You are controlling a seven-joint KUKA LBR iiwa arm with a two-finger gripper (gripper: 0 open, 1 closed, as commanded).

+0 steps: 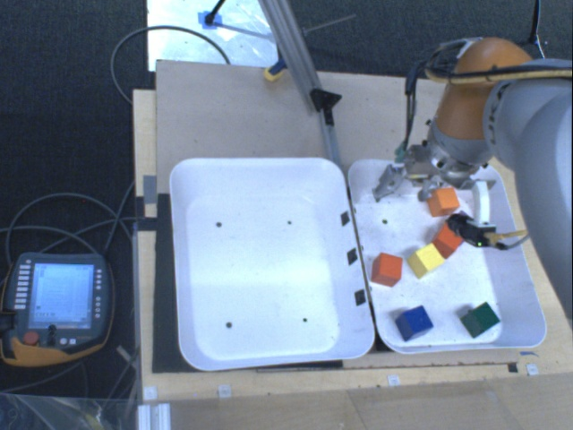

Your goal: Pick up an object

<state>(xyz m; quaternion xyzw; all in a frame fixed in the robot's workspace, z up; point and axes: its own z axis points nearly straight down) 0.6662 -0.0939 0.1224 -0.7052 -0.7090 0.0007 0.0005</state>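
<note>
Six blocks are noted in the right bin [515, 276], which is set toward the right edge of the bench [269, 392]. The left bin [260, 258] lies just beside it. The arm [528, 106] is reached in from the right, and the end effector [407, 179] is seen low over the far part of the right bin. Whether it is apart or together cannot be told; no block is seen held in it.

The upper orange block [443, 202] lies just beside the end effector, on the side toward the bench's right edge. A red block [448, 238] is found next toward the front edge, with a yellow block [427, 260] very close to it; contact cannot be settled. The lower orange block [387, 269] lies near the bin's inner wall. The blue block [414, 322] and green block [481, 319] are set by the front edge, apart from each other.

The step is judged to be alignment before a grasp, with nothing lifted yet. The upper orange block is judged the shortest reach. It is turned askew to the bin walls, so the wrist is best rotated until the closing line is set across two flat opposite faces. The end effector should be centred over the block before descent, taken well down its sides, closed, then raised straight up. If crowding by the red block is feared, the blue or green block is offered more clearance.
</note>
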